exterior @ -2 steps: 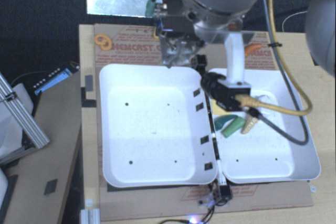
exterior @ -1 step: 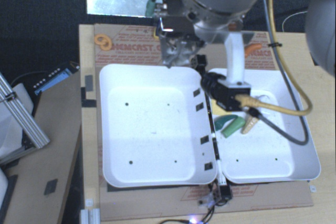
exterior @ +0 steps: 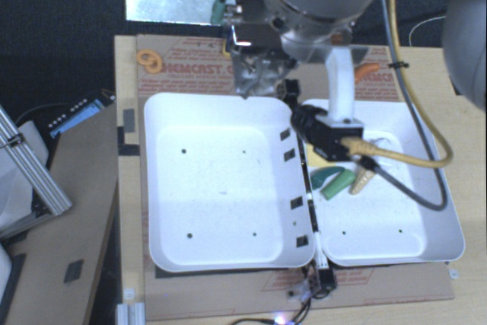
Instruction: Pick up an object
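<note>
Grey metal jaws hung at the far rim of the left bin (exterior: 221,186), near its corner beside the divide; whether they were spread or pressed together could not be told, and nothing showed between them. Nearer the camera than the jaws and to their right in the view, the right bin (exterior: 380,240) held a small cluster: a green object (exterior: 333,180) touching a tan peg-like object (exterior: 362,180); both were well apart from the jaws. Between the jaws and that cluster a yellow hose (exterior: 411,160) and black fitting (exterior: 326,129) crossed the right bin; under both bins lay printed cardboard (exterior: 190,57) on the worktop (exterior: 124,95).
</note>
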### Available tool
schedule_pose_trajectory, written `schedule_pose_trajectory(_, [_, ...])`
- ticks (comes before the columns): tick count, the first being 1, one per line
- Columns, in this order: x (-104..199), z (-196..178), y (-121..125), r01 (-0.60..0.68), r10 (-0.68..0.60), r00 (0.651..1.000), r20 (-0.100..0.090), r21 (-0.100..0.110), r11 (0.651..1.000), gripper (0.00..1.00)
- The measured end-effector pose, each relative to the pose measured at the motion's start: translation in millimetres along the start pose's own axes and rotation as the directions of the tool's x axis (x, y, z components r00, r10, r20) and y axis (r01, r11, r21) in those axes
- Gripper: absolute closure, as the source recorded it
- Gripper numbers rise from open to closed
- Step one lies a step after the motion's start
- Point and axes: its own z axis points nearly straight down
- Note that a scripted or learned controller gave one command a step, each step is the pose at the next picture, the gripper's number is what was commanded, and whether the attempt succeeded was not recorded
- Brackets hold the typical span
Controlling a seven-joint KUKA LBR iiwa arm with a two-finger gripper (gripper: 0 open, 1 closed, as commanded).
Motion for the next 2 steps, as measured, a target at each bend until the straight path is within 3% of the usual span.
schedule_pose_trajectory(2, [0.0,0.0,0.0,0.0,0.0,1.0,0.0,0.0,1.0,1.0])
